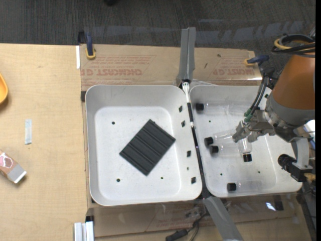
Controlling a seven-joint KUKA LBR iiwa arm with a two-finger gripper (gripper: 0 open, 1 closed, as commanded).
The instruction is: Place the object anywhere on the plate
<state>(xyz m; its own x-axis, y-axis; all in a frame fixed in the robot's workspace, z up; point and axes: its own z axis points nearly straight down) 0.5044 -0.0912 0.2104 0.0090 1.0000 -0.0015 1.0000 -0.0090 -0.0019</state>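
Note:
The plate [147, 147] is a dark ribbed rectangle lying at a slant in the middle of the left bin [100, 185]. My gripper [245, 138] hangs low over the middle of the right bin [266, 185], well to the right of the plate. Several small black blocks lie on that bin's floor. One of them [247, 157] is just below the gripper, and a pair [211, 145] lies to its left. I see nothing gripped. A faint clear shape [223, 134] shows to the left of the gripper, too dim to identify.
The raised rims where the two bins meet [193, 139] stand between gripper and plate. More black blocks sit at the right bin's back left [199, 106] and front [231, 187]. Cables [288, 41] hang behind the arm. Loose items lie on the bench at the far left [12, 167].

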